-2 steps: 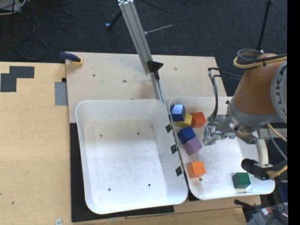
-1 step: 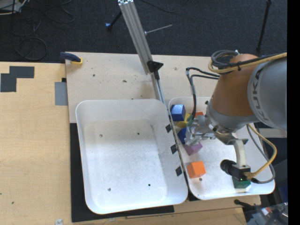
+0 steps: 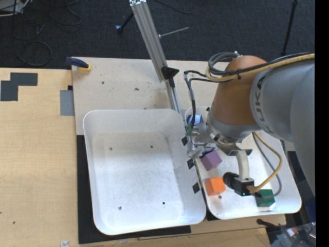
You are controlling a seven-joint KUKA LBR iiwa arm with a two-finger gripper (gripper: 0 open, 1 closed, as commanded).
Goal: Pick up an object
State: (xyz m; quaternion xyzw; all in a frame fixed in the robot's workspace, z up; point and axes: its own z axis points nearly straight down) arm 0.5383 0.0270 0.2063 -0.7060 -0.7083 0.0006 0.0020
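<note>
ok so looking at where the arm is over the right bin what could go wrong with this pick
1. The purple block, orange block and green block lie near each other in the right white bin, so the descending arm may knock one aside.
2. The purple block sits close to the bin's left wall, which may obstruct the gripper.

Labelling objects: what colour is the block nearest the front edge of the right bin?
Green. The block shows best in the camera view, in the right bin.
</note>
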